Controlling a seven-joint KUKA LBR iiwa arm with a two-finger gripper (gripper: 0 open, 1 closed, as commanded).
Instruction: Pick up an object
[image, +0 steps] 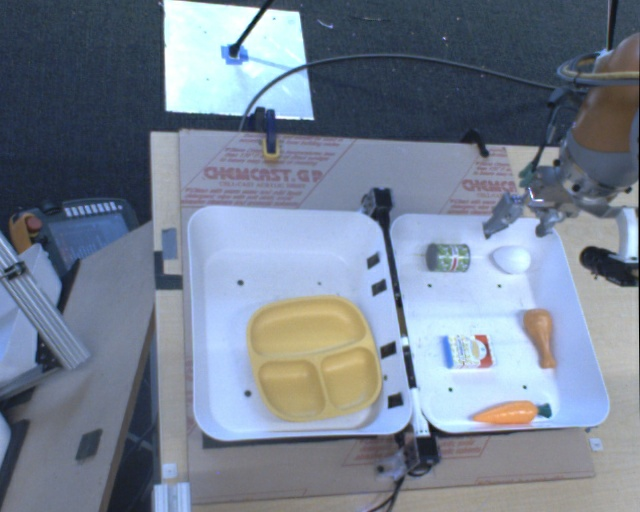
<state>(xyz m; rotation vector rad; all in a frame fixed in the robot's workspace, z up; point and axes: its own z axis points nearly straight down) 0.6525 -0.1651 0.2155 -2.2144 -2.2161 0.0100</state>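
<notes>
Objects for picking are all sitting in the right bin (585, 330): a small green can (448, 257) lying on its side at the far end, a white egg (512, 260) just to the right of it, a tan drumstick-shaped piece (540, 336) further toward the near side along the right wall, a little blue and red box (468, 351) around the middle, and an orange carrot (512, 412) by the near edge. The end effector (522, 213) hangs over the far right corner of that bin with its two fingers spread apart and nothing between them. The egg is the closest thing, just nearer than the fingers, and the can sits a bit to the left. Left bin (215, 300) has a yellow divided plate (314, 355) lying in its near half. Both bins rest on cardboard (330, 172) over the counter.
</notes>
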